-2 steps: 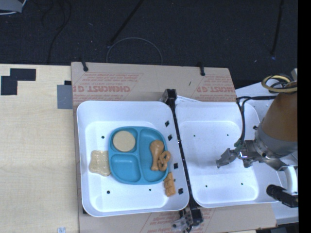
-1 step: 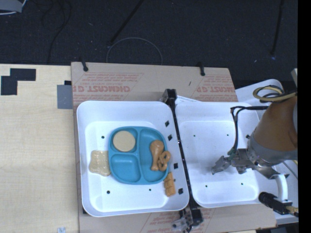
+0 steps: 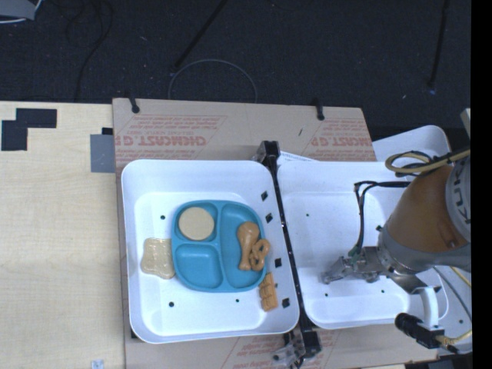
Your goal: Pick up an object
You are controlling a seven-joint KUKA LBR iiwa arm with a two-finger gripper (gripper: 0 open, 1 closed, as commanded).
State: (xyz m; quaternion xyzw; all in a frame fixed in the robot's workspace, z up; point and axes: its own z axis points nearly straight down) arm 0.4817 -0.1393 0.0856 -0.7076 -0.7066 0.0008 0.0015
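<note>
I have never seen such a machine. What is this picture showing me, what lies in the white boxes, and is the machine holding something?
One camera looks down at a slant on a bench with two shallow white bins. The grey and orange shape at the right is a robot arm; its gripper, a two-finger claw, hangs low over the right bin. No object shows between its fingers. In the left bin lies a blue divided plate holding a round cracker and a pretzel. A pale biscuit and a small brown snack lie beside the plate.

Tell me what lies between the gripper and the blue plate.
In the camera view, bare white floor of the right bin and the black divider between the bins lie between the gripper and the blue plate.
</note>
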